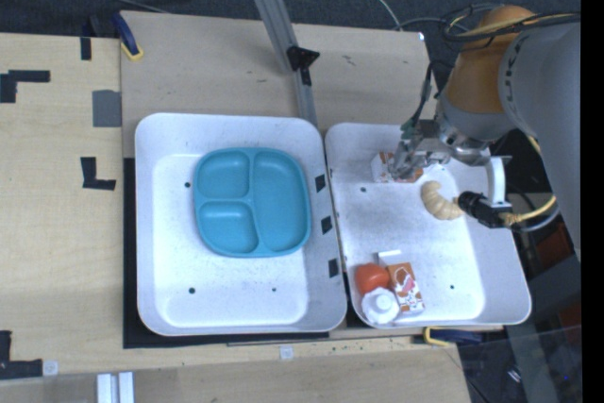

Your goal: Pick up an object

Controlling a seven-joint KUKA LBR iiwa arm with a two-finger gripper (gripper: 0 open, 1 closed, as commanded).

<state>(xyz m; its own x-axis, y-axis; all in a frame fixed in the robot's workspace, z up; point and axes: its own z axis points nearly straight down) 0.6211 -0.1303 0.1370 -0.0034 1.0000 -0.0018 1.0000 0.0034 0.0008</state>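
Observation:
My gripper [406,167] hangs low over the far part of the right bin [491,297], right above a small white and red object [387,164] that lies by the bin's back wall. A tan croissant-shaped piece [440,200] rests just to the right of the gripper. Near the bin's front edge lie an orange and white carton [404,285], a red round object [371,277] and a white cap-like object [379,307], all close together. The grey arm with its orange band [486,61] comes in from the upper right.
The left bin [160,297] holds a blue divided plate [252,201] near its middle. A grey metal pole [274,5] slants down to the bins' back edge. Cables loop beside the arm at the upper right.

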